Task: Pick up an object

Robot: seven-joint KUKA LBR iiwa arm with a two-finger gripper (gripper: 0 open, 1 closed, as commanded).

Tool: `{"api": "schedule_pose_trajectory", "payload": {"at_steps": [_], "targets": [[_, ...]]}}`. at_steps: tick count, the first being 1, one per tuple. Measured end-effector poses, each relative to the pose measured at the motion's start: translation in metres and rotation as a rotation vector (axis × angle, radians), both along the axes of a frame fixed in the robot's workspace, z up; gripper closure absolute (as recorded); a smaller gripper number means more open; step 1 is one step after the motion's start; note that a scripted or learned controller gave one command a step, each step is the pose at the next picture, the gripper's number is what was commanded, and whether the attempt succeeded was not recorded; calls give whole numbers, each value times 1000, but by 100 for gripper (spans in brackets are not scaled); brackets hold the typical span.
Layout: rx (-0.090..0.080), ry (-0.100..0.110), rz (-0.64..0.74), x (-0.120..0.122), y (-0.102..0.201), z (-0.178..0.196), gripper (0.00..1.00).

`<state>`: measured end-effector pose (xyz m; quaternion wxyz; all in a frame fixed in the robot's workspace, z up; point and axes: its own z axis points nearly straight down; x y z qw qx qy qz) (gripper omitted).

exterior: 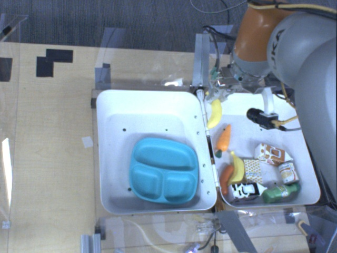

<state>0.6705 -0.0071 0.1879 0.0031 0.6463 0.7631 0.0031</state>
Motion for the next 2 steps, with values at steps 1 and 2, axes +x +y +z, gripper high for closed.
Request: {"api": "schedule_pose_trajectory", "payload": {"at_steps": [1,2], "targets": [[-1,-1,-6,-75,4,160,100],[1,7,-275,-106,68,75,100]]}}
